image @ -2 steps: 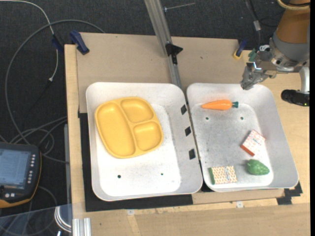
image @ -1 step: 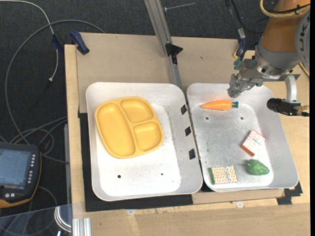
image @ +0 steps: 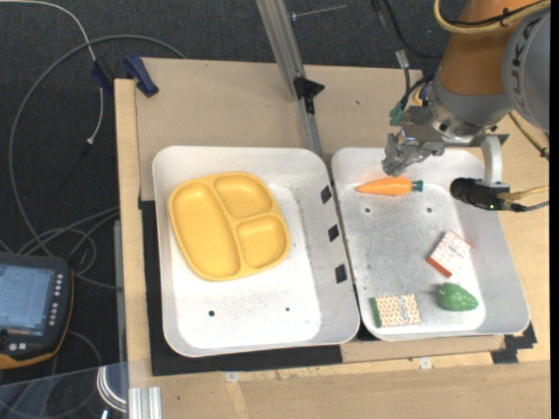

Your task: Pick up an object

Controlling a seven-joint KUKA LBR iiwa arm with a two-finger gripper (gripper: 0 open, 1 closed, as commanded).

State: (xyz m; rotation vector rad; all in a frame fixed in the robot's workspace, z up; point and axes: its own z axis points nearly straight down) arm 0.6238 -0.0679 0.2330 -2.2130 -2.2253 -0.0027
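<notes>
Gripper [image: 398, 160] over carrot [image: 385, 187] near right bin [image: 507, 260] far edge; finger state unclear; should centre, straddle carrot crosswise before closing.

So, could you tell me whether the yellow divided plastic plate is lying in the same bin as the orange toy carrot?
No, the yellow divided plastic plate lies in the left white bin, while the orange toy carrot lies in the right white bin.
</notes>
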